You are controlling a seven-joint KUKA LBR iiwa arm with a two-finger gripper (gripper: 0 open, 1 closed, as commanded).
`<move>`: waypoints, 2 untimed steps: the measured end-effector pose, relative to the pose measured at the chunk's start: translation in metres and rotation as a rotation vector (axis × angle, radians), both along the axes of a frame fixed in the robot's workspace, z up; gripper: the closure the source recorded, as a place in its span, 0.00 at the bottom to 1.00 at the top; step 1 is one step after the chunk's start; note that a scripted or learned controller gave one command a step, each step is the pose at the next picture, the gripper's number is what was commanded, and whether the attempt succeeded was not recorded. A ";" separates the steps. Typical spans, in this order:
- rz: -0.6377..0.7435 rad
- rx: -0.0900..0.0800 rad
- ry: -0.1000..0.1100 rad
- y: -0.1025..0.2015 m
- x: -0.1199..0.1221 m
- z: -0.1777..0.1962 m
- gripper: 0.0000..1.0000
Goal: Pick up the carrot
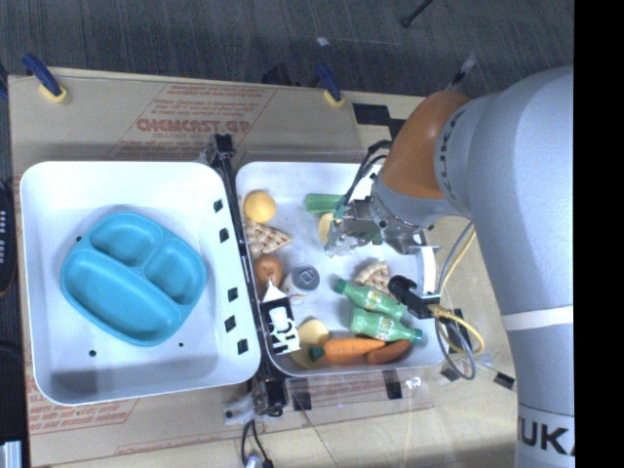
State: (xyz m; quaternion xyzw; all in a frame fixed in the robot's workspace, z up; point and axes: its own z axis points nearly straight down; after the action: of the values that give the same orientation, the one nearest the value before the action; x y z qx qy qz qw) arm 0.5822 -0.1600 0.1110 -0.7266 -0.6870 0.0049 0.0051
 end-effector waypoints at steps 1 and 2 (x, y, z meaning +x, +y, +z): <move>0.000 0.000 0.000 0.000 0.000 0.000 0.00; -0.077 -0.001 -0.010 0.029 -0.087 0.087 0.00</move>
State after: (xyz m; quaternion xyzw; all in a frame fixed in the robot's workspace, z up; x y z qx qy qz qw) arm 0.4956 -0.1314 0.1980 -0.7524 -0.6587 0.0017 0.0015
